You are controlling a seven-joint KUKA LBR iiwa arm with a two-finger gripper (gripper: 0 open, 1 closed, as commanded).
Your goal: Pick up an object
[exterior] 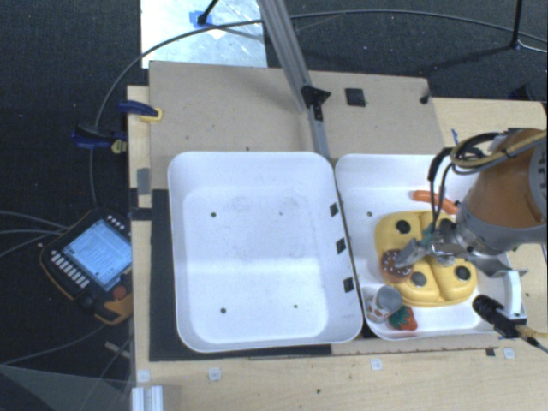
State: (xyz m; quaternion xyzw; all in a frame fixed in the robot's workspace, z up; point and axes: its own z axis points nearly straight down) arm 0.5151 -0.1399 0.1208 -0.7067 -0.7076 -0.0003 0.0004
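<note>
The right bin point(364, 187) holds a heap of small things. A large yellow toy point(428, 272) with dark spots lies in its middle. A brown ring-shaped piece point(394, 265) rests against the toy's left side. An orange stick point(425, 198) lies behind the toy. Near the front wall sit a small grey cup point(387, 300) and a red and green piece point(403, 318). My gripper point(425, 251) hangs low over the yellow toy, just right of the brown ring, and the wrist hides the toy's right part.
The left bin point(184, 229) stands beside the right one, with black clips along their shared wall. A slanted metal pole point(291, 50) crosses behind the bins. A teach pendant point(90, 255) and cables lie off the bench at left.
</note>
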